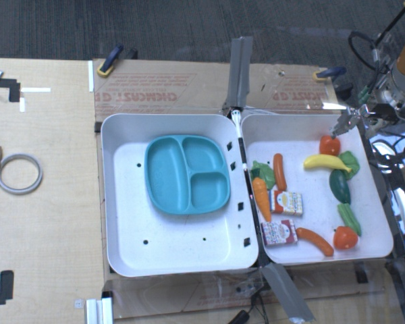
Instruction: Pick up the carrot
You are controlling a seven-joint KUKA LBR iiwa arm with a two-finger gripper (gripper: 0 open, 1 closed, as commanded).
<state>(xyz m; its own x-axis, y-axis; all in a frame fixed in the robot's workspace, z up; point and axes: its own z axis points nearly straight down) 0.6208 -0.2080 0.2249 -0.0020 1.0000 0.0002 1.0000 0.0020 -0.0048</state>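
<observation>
The carrot (pixel 260 199) is orange with a green leafy top (pixel 262 173). It lies along the left wall of the right bin (pixel 293 132), tip pointing toward the front. My gripper (pixel 346 123) hangs over the bin's far right corner, just above a red pepper (pixel 329 145). It is well away from the carrot, with nothing visibly held.
Around the carrot lie an orange sausage (pixel 279 171), two small cartons (pixel 287 202), a banana (pixel 326 162), green vegetables (pixel 339 185), a tomato (pixel 345 237) and another sausage (pixel 315 241). The left bin (pixel 121 201) holds a blue divided plate (pixel 187 174). A tape roll (pixel 18 173) lies on the bench.
</observation>
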